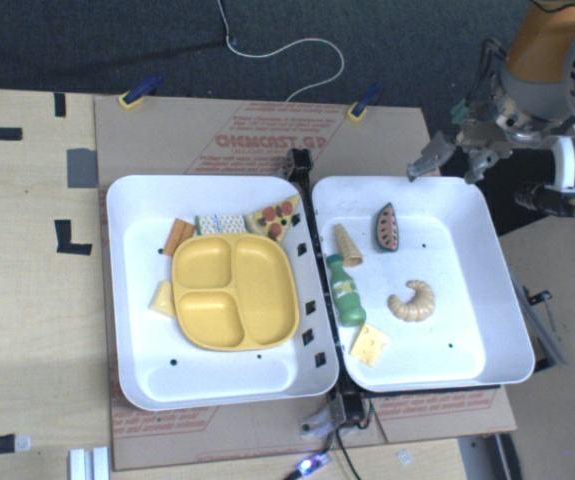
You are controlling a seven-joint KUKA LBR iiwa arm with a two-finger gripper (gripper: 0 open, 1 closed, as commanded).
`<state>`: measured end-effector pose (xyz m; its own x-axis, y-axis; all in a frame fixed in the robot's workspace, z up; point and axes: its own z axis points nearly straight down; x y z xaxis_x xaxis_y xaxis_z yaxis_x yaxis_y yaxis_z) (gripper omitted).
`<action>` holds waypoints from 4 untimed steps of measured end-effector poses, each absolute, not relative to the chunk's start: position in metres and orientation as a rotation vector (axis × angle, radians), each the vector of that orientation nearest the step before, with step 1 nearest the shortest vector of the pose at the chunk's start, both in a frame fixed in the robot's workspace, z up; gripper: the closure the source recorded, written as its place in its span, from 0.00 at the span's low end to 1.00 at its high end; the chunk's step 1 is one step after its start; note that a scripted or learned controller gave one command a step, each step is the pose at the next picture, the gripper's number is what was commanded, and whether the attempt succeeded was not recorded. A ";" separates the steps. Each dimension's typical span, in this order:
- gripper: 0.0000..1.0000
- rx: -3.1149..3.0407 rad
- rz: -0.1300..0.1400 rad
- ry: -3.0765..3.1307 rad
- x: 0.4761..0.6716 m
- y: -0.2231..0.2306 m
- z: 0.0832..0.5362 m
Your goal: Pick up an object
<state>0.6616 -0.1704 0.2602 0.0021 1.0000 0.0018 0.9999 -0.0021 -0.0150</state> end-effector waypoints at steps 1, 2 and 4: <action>0.00 -2.220 0.002 -2.222 0.664 -0.170 0.270; 0.00 -2.218 0.007 -2.220 0.654 -0.173 0.216; 0.00 -2.216 0.008 -2.221 0.653 -0.176 0.110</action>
